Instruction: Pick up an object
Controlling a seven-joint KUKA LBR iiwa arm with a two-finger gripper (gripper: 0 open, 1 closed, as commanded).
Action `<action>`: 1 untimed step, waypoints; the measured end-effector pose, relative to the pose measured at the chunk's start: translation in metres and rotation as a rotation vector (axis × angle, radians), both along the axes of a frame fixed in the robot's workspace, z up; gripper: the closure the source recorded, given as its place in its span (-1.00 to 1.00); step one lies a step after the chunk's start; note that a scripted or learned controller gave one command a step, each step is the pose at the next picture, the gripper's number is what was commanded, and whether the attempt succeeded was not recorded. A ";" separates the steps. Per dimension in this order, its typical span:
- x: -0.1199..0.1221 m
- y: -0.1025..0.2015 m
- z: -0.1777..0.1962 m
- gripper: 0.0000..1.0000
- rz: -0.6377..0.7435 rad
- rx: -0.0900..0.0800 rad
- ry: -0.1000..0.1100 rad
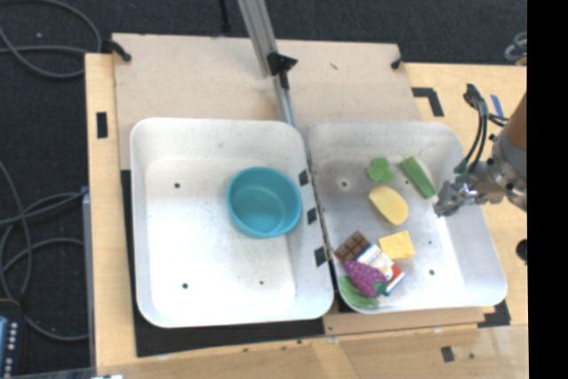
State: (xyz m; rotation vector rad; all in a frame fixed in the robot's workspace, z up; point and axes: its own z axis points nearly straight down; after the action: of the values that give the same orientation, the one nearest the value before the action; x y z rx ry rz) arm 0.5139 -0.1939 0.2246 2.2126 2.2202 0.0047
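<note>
Left bin (160,280): shallow white plastic, rounded corners, speckled floor, holding one round teal bowl (264,201), smooth, upright, near the middle toward the right wall. A ribbed metal pole (251,0) slants down from the top and ends at the seam between bins. Right bin (470,266): same white plastic, cluttered with small toy pieces. Upper middle: small rounded green piece (380,169), next to it a green bar (416,177) lying diagonally. Just below them a smooth yellow oval (389,205). Lower down a brown ridged chocolate-like block (352,245), a yellow wedge (397,245), then a pile at the front-left corner: purple knobbly bunch (363,276) on a green leafy piece (359,295), with a red-white item under the wedge. My fingers (446,200) come in from the right over the bin's right side, near the green bar's lower end, tips apart from it; nothing seen between them, and whether they are spread or closed I cannot tell. Tan wood counter (222,75) underneath, cables on dark floor.
</note>
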 end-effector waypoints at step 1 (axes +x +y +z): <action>0.001 -0.001 0.018 1.00 0.001 0.002 0.003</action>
State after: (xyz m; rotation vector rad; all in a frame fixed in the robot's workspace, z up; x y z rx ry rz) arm 0.5154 -0.1947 0.2425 2.2141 2.2233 0.0039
